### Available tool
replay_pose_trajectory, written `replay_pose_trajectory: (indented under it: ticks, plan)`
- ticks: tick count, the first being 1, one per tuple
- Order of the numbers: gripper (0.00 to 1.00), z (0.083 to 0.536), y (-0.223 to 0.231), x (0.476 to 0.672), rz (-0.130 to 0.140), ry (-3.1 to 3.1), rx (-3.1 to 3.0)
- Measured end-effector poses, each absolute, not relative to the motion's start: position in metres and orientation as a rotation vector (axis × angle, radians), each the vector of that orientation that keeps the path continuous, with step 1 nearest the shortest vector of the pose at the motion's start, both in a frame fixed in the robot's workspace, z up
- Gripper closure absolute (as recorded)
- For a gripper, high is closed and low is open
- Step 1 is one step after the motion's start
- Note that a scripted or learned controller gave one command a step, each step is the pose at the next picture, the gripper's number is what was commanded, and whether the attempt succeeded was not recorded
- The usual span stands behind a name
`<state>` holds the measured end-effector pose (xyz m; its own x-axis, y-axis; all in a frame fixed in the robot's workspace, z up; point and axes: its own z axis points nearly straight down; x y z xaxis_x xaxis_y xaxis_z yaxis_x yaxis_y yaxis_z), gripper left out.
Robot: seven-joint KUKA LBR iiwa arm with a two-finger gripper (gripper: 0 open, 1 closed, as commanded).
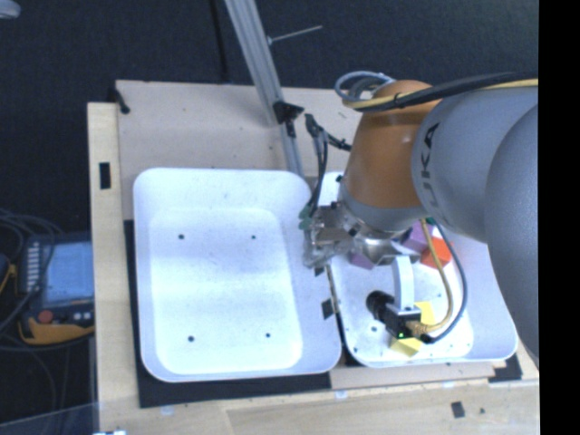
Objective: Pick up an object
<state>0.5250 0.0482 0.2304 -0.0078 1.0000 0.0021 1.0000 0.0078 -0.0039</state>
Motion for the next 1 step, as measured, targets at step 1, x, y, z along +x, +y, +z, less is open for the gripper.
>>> replay_pose_trajectory:
  ticks: [1]
  plan:
    - [1.00, 0.2235, 0.0989, 0.5403, -0.002, -2.230, -2.212]
